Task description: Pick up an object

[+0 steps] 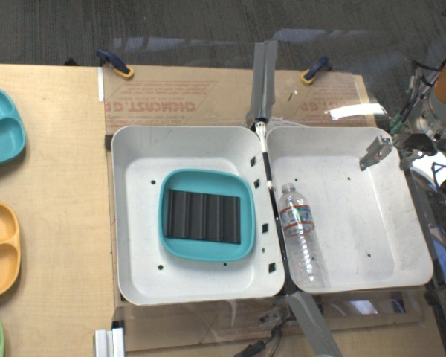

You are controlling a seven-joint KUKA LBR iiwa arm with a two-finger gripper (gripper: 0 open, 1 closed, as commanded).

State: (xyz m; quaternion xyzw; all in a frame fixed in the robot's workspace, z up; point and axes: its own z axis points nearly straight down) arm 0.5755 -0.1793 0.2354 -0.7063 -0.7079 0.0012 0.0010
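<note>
Clear plastic bottle [298,233] lying in the right bin [372,207], against its left wall.
Open floor spans the rest of that bin; the gripper [375,153] hangs over its far right corner, finger state impossible to tell. Cardboard [163,99] behind the bins reads "CHEMCAST GP", upside down; bottle label too small to read.

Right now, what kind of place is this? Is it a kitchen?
Probably a robot test bench, not a kitchen: a robot gripper reaches over two white bins, cardboard is clamped behind them.
</note>
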